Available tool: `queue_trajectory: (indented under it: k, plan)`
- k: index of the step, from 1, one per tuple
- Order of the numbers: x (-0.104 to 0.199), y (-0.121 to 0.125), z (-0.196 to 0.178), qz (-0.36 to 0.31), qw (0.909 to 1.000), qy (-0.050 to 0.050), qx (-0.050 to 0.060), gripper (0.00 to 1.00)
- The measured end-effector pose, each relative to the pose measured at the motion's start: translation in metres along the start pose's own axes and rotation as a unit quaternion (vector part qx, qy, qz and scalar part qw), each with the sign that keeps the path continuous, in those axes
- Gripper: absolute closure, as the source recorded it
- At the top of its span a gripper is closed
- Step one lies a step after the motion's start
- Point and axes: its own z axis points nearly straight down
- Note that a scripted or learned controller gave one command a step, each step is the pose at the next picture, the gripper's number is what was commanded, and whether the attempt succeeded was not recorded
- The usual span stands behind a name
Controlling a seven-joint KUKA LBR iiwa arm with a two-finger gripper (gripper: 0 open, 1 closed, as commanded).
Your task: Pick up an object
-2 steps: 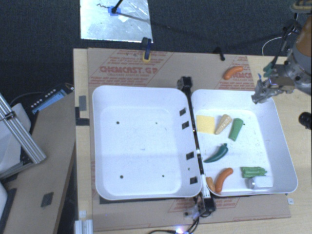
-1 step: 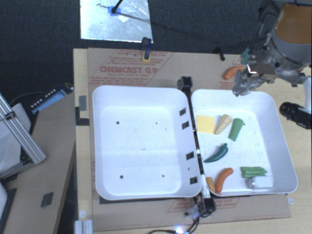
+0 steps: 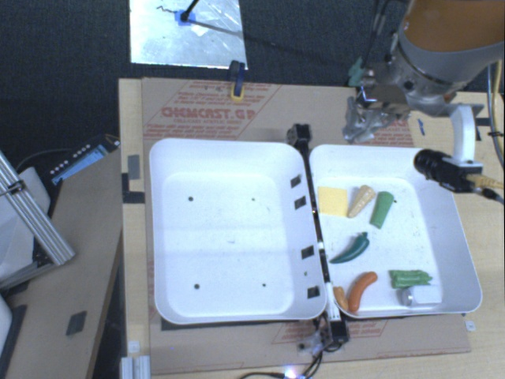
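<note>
Overhead, the robot's hand (image 3: 364, 123) hangs beyond the far rim of the right bin (image 3: 464, 235), over the cardboard sheet (image 3: 205, 110) that covers the desk; whether it is open or closed cannot be told from this angle. Nothing is seen in its grip. All the candidates lie in that bin, probably gathered there so one reach can serve any of them: a yellow block (image 3: 332, 201), a toy corn cob (image 3: 361, 200) and a green cylinder (image 3: 382, 209) nearest the hand, then a dark green pepper (image 3: 352, 248), an orange sausage (image 3: 361, 288) and a leafy green piece (image 3: 409, 277) (toward the near rim). The left bin (image 3: 170, 212) sits alongside.
</note>
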Motion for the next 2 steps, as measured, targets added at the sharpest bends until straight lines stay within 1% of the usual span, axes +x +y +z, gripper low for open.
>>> queue_trajectory:
  k: [1,2]
  plan:
    - [0.075,-0.029,-0.023,-0.001,1.0,0.001,0.001,1.0]
    - [0.124,-0.069,-0.027,0.0,1.0,0.0,0.002,1.0]
